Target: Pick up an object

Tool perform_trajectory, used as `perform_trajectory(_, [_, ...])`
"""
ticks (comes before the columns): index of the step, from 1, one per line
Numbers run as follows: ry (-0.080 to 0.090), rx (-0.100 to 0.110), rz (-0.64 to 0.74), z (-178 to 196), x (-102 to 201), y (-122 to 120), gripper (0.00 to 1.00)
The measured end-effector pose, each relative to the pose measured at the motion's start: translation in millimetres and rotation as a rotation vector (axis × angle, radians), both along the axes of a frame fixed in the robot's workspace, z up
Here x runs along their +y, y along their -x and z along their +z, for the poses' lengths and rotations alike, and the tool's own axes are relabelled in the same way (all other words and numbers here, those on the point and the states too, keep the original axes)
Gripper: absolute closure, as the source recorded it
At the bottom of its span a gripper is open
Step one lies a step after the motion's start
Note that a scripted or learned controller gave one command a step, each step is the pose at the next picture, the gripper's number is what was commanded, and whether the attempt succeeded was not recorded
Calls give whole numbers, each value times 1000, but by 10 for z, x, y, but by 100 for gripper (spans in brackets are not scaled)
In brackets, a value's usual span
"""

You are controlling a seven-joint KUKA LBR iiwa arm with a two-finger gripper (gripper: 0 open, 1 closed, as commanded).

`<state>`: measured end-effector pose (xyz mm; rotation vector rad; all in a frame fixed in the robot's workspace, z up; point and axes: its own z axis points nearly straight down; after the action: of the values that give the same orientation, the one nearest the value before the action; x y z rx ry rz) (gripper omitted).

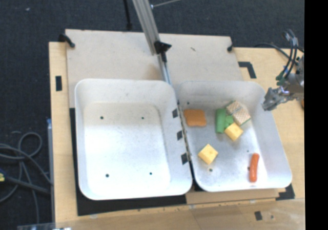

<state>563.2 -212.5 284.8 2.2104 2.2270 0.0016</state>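
Observation:
The right bin (266,142) holds several small items: an orange-brown block (195,118), a green block (222,120), a tan speckled cracker-like piece (239,111), a yellow cube (233,131), another yellow cube (208,154) and a red-orange sausage-shaped piece (253,167). My gripper (272,99) hovers at the bin's upper right rim, at the view's right edge, apart from all the items. Nothing shows between its fingers.
The left bin (128,139) sits beside the right one. A slanted metal pole (146,16) rises from the back, ending near the bins' shared edge. Cables (289,55) hang at the right by the gripper.

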Motion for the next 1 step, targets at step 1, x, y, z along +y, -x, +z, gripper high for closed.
perform_trajectory(1, [-1,1,-2,-47,497,-38,100])
